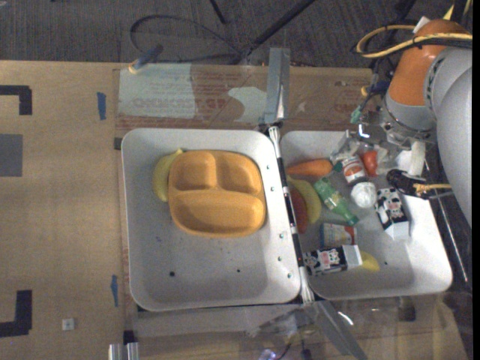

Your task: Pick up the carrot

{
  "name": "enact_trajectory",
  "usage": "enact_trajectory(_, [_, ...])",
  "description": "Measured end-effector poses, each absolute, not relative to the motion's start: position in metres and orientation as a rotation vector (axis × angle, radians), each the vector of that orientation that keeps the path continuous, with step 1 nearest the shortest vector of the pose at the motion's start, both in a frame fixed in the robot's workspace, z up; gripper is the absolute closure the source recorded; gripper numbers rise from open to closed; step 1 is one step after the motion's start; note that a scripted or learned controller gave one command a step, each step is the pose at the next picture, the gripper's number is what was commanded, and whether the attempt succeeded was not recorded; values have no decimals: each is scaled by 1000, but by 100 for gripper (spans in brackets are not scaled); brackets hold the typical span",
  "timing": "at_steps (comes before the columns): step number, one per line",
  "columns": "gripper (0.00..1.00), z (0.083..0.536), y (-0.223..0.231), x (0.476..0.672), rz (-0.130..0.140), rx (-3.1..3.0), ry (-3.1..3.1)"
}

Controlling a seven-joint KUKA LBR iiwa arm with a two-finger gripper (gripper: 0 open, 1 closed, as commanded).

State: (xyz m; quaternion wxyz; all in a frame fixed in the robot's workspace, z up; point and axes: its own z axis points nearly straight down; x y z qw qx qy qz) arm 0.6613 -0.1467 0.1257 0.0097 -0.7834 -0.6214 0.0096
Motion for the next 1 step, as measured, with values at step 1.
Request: enact_trajectory(1, [0,149,-122,668,1,-1923,-2483])
